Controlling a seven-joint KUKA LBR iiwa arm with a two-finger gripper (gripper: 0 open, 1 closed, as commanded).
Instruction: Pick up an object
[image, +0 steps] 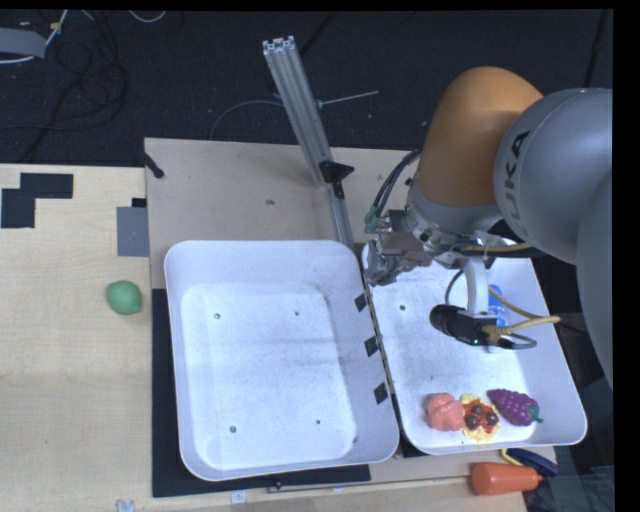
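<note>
at the far corner of the right bin, the gripper hangs

up by the wall between the two bins hangs the gripper (380, 262), over the right bin (420, 350). i cannot tell if it is spread apart or pinched together. well apart from it, at the near edge of that bin, lie a pink toy (443, 411), a yellow toy (481, 420) and grapes (513, 406), side by side. past them, outside the bin, lies a carrot (503, 478). far on its other side, beyond the left bin (260, 340), a green ball (125, 297) rests on the bench.
</note>
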